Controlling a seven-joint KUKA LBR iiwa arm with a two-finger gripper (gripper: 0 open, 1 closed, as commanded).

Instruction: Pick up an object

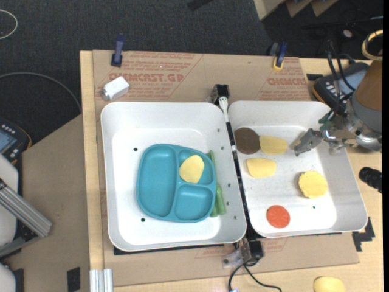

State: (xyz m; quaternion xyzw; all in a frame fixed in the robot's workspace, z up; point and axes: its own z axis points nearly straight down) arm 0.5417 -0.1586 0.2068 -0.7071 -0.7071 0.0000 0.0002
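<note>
Far off to the gripper's side, the blue tray [173, 184] in the left bin [115, 163] cradles a yellow piece [192, 169], set aside. Nearer, a brown disc [247, 140] and yellow block [273, 145] lie just beside the gripper [304, 143], which hangs spread and empty, likely lining up on them.

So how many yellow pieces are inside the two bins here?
4. One on the blue tray in the left bin; three in the right bin: beside the brown disc, just below that, and toward the right.
</note>
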